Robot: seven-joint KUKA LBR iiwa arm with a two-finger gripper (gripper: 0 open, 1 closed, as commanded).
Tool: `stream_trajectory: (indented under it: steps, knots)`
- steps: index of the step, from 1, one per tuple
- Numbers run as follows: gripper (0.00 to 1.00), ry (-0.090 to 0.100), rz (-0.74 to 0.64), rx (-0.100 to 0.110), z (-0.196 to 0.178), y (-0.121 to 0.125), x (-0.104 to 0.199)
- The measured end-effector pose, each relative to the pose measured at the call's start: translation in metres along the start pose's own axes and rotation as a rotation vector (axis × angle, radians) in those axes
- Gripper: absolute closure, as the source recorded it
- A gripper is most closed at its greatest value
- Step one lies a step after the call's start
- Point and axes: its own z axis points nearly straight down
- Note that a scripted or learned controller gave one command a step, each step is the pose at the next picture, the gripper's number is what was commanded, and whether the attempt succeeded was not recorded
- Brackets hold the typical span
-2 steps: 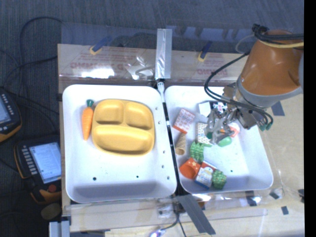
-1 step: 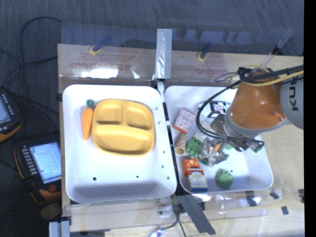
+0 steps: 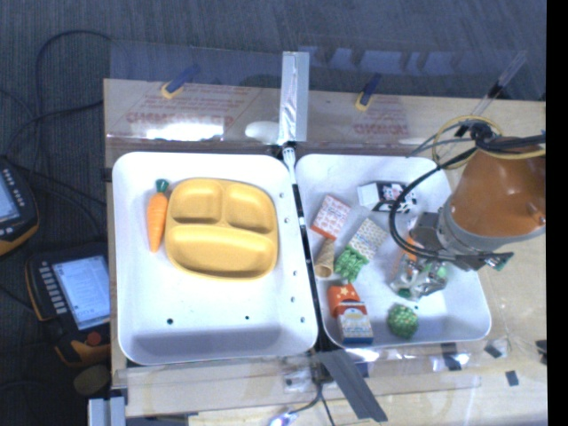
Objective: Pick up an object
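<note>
— Gripper (image 3: 417, 278) position?

— Low inside the right-hand shallow white bin (image 3: 461, 327), in that bin's middle-right part, at the end of the grey arm with the orange band (image 3: 497, 193) reaching in from the view's right.

— Open or closed?

— Impossible to tell from above. Something pale green and white right at the tip, too blurred to name and not safe to call held.

— Nearest clear candidate for the pick?

— Round knobbly green toy (image 3: 402, 320), near the bin's front wall. Just beside the gripper, toward the camera and slightly toward the view's left. Apart from it, not touching.

— Long axis to line up with?

— None to speak of: roughly a ball, so probably no preferred closing direction.

— Other options?

— Green blocky toy (image 3: 351, 262), farther off toward the view's left, close to the bin's dividing wall. Orange-and-red box (image 3: 342, 296) just in front of that, crowded by a neighbour, so likely harder to close around.

— And the left-hand bin?

— Yellow divided plastic tray (image 3: 222, 227) with an orange toy carrot (image 3: 157, 220) lying alongside it, lengthwise front to back. Well apart from the gripper, across the divide.

— Judgement on the coming move?

— Probably a short shift toward the front wall, then straight down over the round green toy.
</note>
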Motion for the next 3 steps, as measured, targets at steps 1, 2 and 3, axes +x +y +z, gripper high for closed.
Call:
stream_trajectory:
  steps: [1,2,3]
  knots:
    - [1.0,0.001,-0.077,0.01,-0.001,0.017,-0.006]
    - [1.0,0.007,-0.013,0.003,0.0,0.019,-0.031]
    - [1.0,0.008,0.105,-0.012,-0.02,0.054,-0.036]
